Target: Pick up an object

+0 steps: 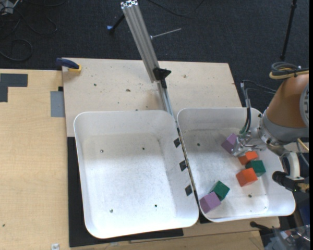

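Observation:
The right bin [208, 120] holds several small blocks. A purple block [229, 143] lies at mid-bin, an orange block [249, 157] just right of it, a green block [258, 166] below that, and a larger orange block [246, 176] lower still. Near the front lie a green block [220, 189] and a purple block [209, 201] side by side. My gripper [243, 146] reaches down from the right and stands low between the upper purple block and the small orange block, close to both. Nothing shows held between its tips.
The left bin [86, 139] sits beside the right one, with a divider edge and black clips [181, 165] between them. An aluminium post [143, 40] rises behind the bins. A blue-and-yellow clamp [69, 64] lies at the bench's back left.

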Motion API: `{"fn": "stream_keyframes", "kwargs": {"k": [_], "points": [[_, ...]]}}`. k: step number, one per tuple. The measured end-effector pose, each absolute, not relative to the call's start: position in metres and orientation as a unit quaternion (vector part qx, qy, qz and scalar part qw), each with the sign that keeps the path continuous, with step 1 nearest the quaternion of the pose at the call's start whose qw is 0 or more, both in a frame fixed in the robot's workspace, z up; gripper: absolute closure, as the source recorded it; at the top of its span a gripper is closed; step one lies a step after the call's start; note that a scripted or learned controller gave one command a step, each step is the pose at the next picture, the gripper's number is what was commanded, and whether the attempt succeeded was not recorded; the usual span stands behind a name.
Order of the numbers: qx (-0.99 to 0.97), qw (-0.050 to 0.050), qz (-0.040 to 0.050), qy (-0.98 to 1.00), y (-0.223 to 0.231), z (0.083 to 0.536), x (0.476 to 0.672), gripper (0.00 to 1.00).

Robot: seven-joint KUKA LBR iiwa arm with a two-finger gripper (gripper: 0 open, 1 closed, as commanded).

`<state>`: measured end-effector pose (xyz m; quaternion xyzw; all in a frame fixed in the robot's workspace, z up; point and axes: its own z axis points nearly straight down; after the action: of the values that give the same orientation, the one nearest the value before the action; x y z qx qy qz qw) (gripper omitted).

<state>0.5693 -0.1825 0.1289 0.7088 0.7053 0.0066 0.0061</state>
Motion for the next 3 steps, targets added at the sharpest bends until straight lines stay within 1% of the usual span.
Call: {"fn": "stream_keyframes", "kwargs": {"k": [1,2,3], "points": [[0.707,0.001,0.0005,0.707,-0.183,0.175,0.578,1.0],[0.706,0.001,0.0008,0.708,-0.184,0.22,0.578,1.0],[0.705,-0.001,0.0002,0.709,-0.141,0.225,0.584,1.0]]}}
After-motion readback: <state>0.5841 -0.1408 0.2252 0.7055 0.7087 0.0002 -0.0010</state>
